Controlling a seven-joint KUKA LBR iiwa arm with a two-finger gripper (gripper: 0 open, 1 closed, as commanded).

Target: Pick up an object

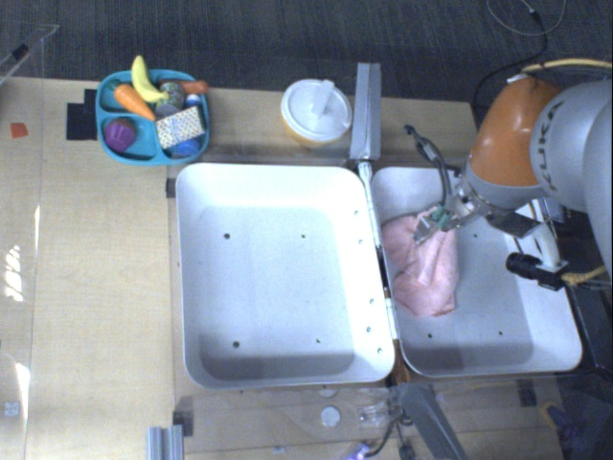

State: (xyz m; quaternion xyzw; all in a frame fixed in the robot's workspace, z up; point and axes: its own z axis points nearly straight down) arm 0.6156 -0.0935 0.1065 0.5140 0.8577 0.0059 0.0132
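Observation:
A crumpled pink cloth (424, 271) lies in the right bin (536, 338), against its left wall. The gripper (434, 222) sits at the cloth's upper edge, reaching in from the right under the grey and orange arm (512, 142). Its fingers are closed on a fold of the cloth, which rises to a peak between them. The rest of the cloth trails down toward the bin floor.
The left bin (278, 276) lies beside the right one, with a ridge between them. Behind the bins stand a blue tray of toy food (153, 113) at the back left and a white lidded cup (316, 110). Cables and a black fitting (536, 266) hang at the right.

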